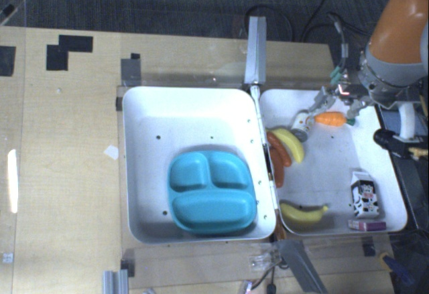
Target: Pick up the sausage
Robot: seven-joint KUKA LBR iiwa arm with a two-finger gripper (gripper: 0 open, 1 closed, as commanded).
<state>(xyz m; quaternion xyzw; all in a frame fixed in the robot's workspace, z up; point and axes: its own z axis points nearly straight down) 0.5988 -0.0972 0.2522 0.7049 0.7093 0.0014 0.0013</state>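
The sausage, reddish brown, lies along the left wall of the right bin, partly under a yellow banana. My gripper is at the back of that bin, up and to the right of the sausage and well apart from it. Its fingers are spread open, with an orange carrot lying between them. I cannot tell whether the fingers touch the carrot. The grey arm with its orange band reaches in from the upper right.
A second banana lies at the right bin's front. A small milk carton and a purple item sit at its front right. The left bin holds a blue divided plate. A metal divider stands between the bins.
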